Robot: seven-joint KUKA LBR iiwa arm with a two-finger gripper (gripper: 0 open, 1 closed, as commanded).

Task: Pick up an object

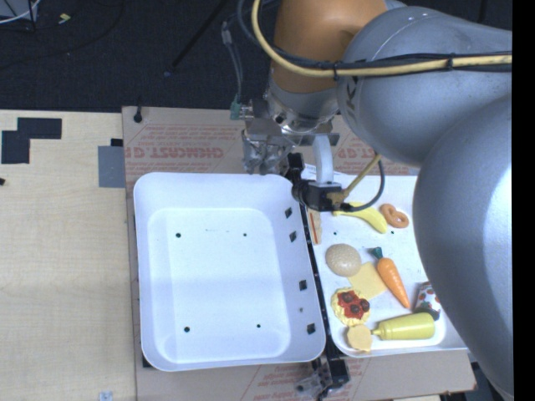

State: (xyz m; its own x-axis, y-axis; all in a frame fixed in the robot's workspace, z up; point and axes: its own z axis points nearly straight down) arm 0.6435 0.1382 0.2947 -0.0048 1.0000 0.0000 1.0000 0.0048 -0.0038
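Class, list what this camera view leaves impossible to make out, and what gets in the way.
Right bin: camera view, right part covered by the arm.
Red-and-white item: camera view, mostly behind the arm, unidentifiable.
Tool: camera view, small and blurred; whether it holds anything is unclear.

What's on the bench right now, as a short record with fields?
left bin: white, shallow
right bin: banana, carrot, bread roll, cheese slice, yellow squeeze bottle
arm: grey, reaching in from the right
claw: at the left bin's far rim, near its right corner
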